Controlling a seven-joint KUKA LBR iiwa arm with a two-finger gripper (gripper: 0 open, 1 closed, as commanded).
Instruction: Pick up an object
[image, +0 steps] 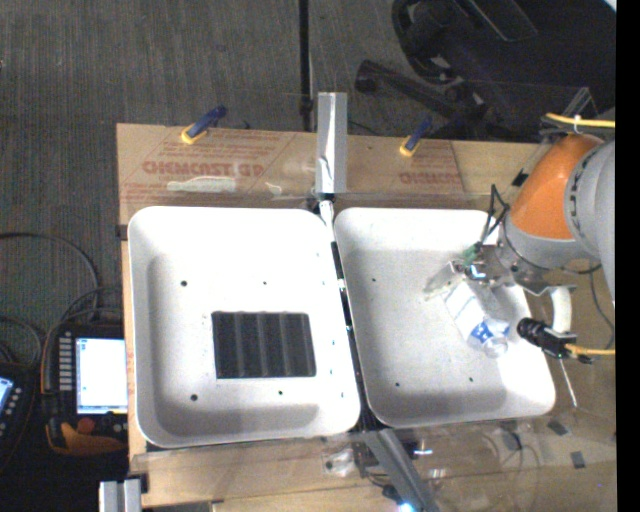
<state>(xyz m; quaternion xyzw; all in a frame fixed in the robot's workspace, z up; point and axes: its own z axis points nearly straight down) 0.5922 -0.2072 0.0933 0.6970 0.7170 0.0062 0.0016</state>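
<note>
The arm reaches into the right bin (400, 390) from the right, its gripper (480, 268) low over a clear plastic bottle (478, 322) (blue label) lying just below it — placed for a grab. Whether the claw is apart or together cannot be told. A dark ridged tray (263, 344) sits in the left bin (160, 250).

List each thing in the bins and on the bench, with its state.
Dark ribbed tray: lying flat in the left bin.
Clear plastic bottle: lying on its side in the right bin, under the arm.
Gripper: low over the right bin, beside the bottle.
Blue clamps: gripping the bench's far edge.
</note>
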